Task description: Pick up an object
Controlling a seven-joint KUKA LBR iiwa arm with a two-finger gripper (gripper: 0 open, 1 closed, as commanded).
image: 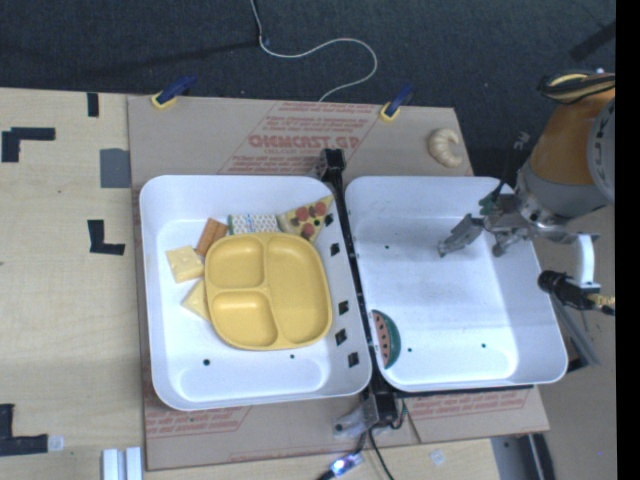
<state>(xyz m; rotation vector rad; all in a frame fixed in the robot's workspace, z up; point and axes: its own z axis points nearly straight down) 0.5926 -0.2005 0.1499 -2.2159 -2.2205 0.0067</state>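
Observation:
My gripper [472, 245] hangs over the upper right part of the right bin [450, 363], its two fingers spread apart and open with nothing between them. A watermelon slice [386, 336] lies against that bin's left wall, well below and to the left of the gripper. In the left bin [175, 368] a yellow divided plate [268, 290] lies flat. Around its top and left edge sit a pizza slice [310, 216], a patterned piece [250, 224], a brown piece [211, 235] and a pale cracker [185, 263].
A beige lump [447, 146] rests on the cardboard behind the right bin. A white cable [320, 53] loops across the dark floor at the back. Black clips [344, 303] line the divide between the bins.

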